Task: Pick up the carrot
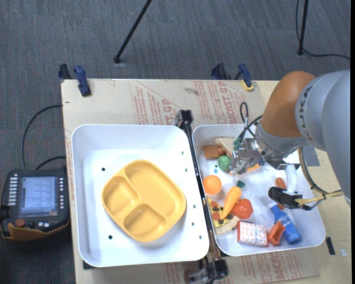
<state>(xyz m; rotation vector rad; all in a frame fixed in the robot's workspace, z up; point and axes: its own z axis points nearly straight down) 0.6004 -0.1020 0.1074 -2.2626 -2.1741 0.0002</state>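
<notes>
The carrot point(231, 199) is a small orange cone with a green top. It lies in the right bin point(312, 215), between an orange ball point(212, 184) and a red tomato point(243, 208). My gripper point(241, 165) hangs over the upper middle of that bin, a short way above and to the right of the carrot and apart from it. A green item point(225, 162) sits just left of the gripper.
The right bin also holds a brown piece point(212, 151), a pizza slice point(221, 222), a pink box point(251, 234) and a blue bottle point(286, 225). A yellow divided plate point(143, 200) lies in the left bin point(86, 158). A teach pendant point(34, 201) sits off the bench's left.
</notes>
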